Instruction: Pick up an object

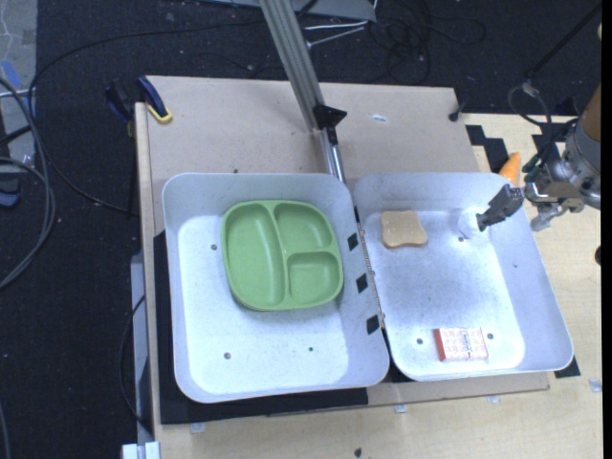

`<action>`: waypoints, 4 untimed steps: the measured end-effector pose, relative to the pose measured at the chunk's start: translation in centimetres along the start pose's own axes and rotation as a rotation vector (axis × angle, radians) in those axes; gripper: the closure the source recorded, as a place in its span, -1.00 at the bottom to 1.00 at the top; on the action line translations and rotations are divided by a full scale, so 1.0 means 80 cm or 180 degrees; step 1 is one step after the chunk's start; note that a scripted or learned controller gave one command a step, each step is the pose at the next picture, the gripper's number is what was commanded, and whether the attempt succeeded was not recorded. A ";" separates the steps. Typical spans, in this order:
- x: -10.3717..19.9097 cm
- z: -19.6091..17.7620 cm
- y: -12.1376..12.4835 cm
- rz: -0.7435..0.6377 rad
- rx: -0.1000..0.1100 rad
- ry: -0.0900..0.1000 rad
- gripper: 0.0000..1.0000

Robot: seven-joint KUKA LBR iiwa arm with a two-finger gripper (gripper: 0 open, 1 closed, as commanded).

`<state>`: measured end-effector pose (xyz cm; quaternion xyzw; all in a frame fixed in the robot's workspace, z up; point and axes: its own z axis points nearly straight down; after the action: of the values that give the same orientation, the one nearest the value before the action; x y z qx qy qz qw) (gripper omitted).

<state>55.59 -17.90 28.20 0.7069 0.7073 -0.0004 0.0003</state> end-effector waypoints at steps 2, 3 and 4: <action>0.005 0.119 -0.015 0.0006 0.0014 0.0006 -1.00; 0.004 0.197 -0.024 0.0007 0.0020 0.0008 -1.00; 0.004 0.179 -0.022 0.0006 -0.0001 0.0001 1.00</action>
<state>53.82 -17.64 13.84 0.7075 0.7067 -0.0001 0.0003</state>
